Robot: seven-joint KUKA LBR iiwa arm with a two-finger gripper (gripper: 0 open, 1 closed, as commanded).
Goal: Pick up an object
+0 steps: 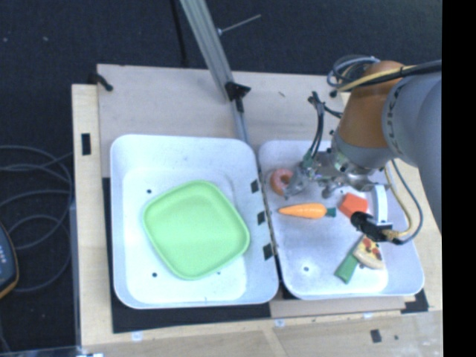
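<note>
- A grey KUKA arm [413,117], its orange band [366,121] bright above the wrist, reaches in from the right over a pale wooden surface [171,99] bearing two shallow white bins side by side.
- The claw [312,175] hangs low over the upper left part of the right bin [405,277], amid dark cables and metal fittings; from this slanted overhead angle it cannot be told how far apart its fingers stand or whether they have hold of anything.
- A toy carrot [303,211], orange with a green tip at its right end, lies flat across the middle of the right bin, just below the claw.
- A small pinkish-orange ring-shaped piece [280,180] sits near that bin's upper left corner, just beside the claw on its left.
- An orange-red block [353,202] rests to the right of the carrot, partly under the wrist's fittings.
- Farther toward the bin's lower right lie a toy pizza slice [368,253] and, just below and left of it, a tilted green block [346,268].
- The left bin [130,155] holds a light green square plate [195,229] with rounded corners, lying flat and turned slightly askew.
- A metal pole [208,39] slants up from behind the bins toward the top of the scene, over a dark carpeted floor [74,21].
</note>
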